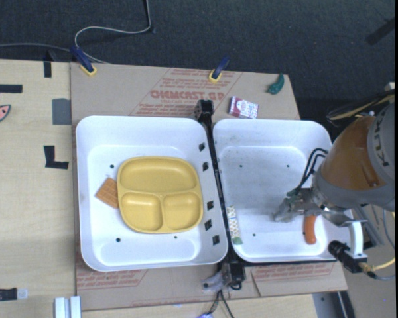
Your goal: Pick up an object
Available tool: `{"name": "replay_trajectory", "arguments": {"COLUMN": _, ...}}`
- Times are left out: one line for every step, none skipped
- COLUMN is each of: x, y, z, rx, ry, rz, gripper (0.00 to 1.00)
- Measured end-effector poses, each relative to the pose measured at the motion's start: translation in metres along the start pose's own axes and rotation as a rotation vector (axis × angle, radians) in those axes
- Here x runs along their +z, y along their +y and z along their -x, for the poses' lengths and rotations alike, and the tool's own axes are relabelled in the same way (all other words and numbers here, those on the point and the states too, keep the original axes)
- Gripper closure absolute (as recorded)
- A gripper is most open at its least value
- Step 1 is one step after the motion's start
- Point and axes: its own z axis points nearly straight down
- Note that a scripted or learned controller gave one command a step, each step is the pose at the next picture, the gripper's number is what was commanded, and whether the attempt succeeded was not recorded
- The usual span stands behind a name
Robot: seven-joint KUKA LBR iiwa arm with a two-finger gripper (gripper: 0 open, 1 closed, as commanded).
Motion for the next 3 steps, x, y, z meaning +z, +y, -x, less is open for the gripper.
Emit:
{"name": "replay_trajectory", "arguments": {"x": 0.000, "y": 0.000, "z": 0.000, "rx": 0.000, "ry": 0.000, "rz": 0.000, "gripper": 0.00}}
{"name": "replay_trajectory", "arguments": {"x": 0.010, "y": 0.037, "z": -0.013, "rx": -0.002, "ry": 0.002, "rz": -0.002, "gripper": 0.00}}
{"name": "replay_trajectory", "arguments": {"x": 0.000, "y": 0.038, "z": -0.012, "rx": -0.002, "ry": -0.001, "rz": 0.000, "gripper": 1.00}}
